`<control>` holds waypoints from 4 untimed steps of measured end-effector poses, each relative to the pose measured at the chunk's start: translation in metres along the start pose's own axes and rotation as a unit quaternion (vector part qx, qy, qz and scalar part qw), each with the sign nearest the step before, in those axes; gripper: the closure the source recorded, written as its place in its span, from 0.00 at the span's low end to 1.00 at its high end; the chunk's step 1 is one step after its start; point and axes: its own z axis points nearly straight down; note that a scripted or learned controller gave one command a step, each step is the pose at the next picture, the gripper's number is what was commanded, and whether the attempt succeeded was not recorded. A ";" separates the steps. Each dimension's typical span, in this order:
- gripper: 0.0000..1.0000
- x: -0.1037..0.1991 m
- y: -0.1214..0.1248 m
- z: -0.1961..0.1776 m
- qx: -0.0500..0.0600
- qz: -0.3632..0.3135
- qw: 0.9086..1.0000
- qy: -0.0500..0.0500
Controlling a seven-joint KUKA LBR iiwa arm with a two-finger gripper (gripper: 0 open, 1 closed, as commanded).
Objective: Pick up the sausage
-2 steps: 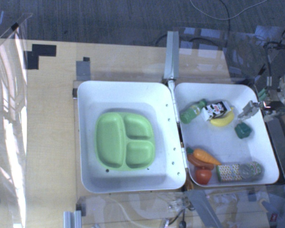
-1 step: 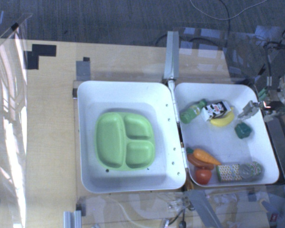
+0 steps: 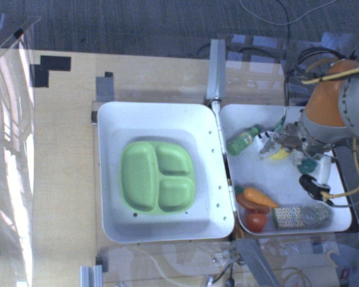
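Observation:
The sausage (image 3: 244, 201) is a dark red-brown piece lying in the right bin (image 3: 341, 225) near its front left corner. It is partly covered by an orange carrot (image 3: 260, 196), and a red tomato (image 3: 255, 221) sits just in front of it. My gripper (image 3: 270, 146) hangs over the back middle of the same bin, well behind the sausage. It is right beside a yellow item (image 3: 280, 155), and I see nothing held in it.
A green bottle (image 3: 242, 141) lies left of the gripper, near the bin divider. A patterned grey-green sponge-like object (image 3: 300, 216) lies along the right bin's front wall. A small teal item (image 3: 307, 164) sits under the wrist. The left bin (image 3: 110, 160) holds a green divided plate (image 3: 158, 176).

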 end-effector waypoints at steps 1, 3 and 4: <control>0.00 0.041 0.048 0.022 -0.004 -0.065 0.998 -0.001; 0.00 -0.030 0.074 0.022 -0.004 -0.021 1.000 0.000; 0.00 0.011 0.014 0.021 -0.005 0.055 0.998 0.001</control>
